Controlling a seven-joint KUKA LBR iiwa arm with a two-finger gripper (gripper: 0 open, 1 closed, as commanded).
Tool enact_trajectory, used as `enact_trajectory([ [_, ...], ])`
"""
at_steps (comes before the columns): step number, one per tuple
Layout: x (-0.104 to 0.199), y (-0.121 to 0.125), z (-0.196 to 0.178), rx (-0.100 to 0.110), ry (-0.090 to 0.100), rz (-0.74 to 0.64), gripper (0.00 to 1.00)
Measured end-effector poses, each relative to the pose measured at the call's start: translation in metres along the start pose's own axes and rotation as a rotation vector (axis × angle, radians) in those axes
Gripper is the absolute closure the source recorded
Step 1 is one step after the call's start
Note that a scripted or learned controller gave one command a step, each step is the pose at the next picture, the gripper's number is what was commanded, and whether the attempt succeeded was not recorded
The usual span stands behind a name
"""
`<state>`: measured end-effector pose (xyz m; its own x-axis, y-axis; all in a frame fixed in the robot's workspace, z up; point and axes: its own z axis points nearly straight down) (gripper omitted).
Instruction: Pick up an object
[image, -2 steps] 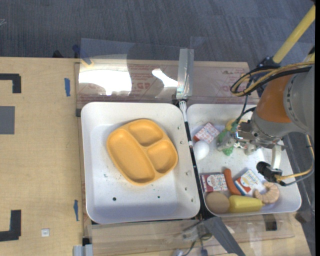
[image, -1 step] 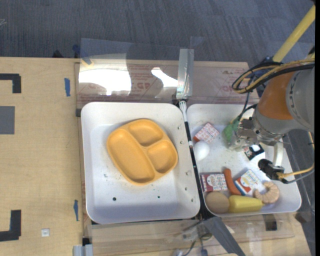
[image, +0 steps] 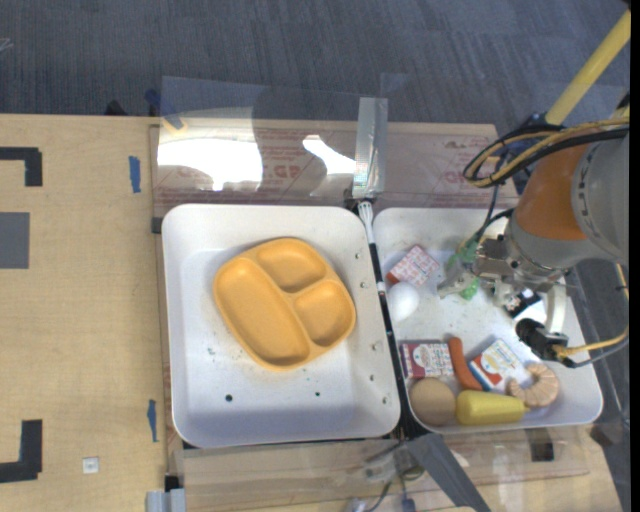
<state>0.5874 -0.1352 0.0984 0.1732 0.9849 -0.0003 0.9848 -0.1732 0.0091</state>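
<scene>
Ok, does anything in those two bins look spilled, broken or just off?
Nothing looks spilled or damaged. The orange divided plate lies turned at a slant in the left bin. The toy foods are crowded along the right bin's near edge, some touching.

This is a robotics lab rather than a home; a grey arm (image: 590, 200) with an orange band hangs over a plywood bench (image: 70, 300) marked with black squares and blue tape; left of the gripper (image: 462, 280) sit two white bins (image: 190, 400); toy food (image: 480, 405) lies just below it; yellow and black cables (image: 520, 145) loop above it.
</scene>
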Motion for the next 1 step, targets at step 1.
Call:
enact_trajectory([
  [1, 0.017, 0.0276, 0.0121, 0.006, 0.0, 0.118, 0.0],
])
